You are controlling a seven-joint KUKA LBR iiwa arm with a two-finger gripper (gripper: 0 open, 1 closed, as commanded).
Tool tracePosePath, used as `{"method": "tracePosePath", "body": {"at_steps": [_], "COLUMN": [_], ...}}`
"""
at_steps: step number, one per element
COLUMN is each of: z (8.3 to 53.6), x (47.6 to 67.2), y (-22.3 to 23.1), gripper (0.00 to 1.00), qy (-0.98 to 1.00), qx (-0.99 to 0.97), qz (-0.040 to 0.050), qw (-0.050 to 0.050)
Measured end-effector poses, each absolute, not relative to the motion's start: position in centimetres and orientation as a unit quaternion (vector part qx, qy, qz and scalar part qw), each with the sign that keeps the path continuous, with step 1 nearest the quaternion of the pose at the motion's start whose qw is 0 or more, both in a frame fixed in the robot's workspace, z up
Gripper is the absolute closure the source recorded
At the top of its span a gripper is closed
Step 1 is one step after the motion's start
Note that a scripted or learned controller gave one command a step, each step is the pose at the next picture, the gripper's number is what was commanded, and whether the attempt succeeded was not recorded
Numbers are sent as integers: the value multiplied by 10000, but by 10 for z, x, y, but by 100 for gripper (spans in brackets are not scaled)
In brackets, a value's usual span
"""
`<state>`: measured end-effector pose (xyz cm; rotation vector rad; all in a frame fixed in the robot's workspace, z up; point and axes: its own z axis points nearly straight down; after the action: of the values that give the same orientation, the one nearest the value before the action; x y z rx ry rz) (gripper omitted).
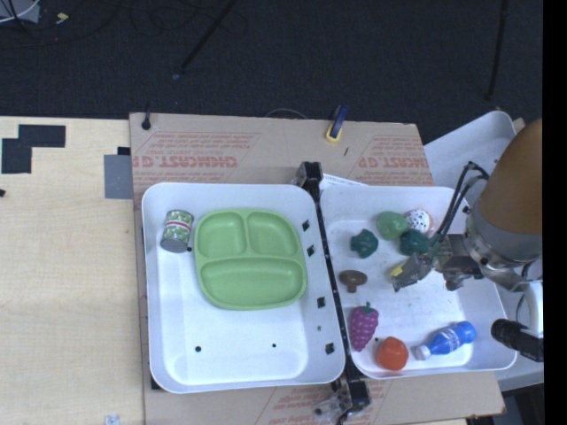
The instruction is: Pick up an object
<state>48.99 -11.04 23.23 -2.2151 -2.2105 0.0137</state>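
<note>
So the gripper [415,271] is down inside the right bin [443,312], sitting just near-side of a dark green toy [413,242]. Honestly I can't make out how it's set, too small and dark at the tip. Nothing reads as lifted yet, so I'd call this the reach-in stage.

If it's going for that dark green toy, it's crowded: a lighter green ball [390,225] and a white spotted ball [418,220] sit right beside it on the far side. Best bet is a straight drop centred on one item, closing along the side with free space.

The right bin also has a green broccoli-looking piece [363,243], a brown mushroom [353,280], purple grapes [362,325], a red tomato [391,353] and a blue bottle [449,338]. The left bin [230,361] holds a green divided plate [250,259] with a small can [177,230] to its left.
</note>
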Motion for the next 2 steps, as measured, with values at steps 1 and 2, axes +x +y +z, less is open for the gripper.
{"method": "tracePosePath", "body": {"at_steps": [1, 2], "z": [238, 190], "x": [492, 500], "y": [-111, -105], "gripper": [0, 0], "qy": [-7071, -7076], "qx": [-7071, -7066], "qz": [4, 16], "qw": [7, 30]}}
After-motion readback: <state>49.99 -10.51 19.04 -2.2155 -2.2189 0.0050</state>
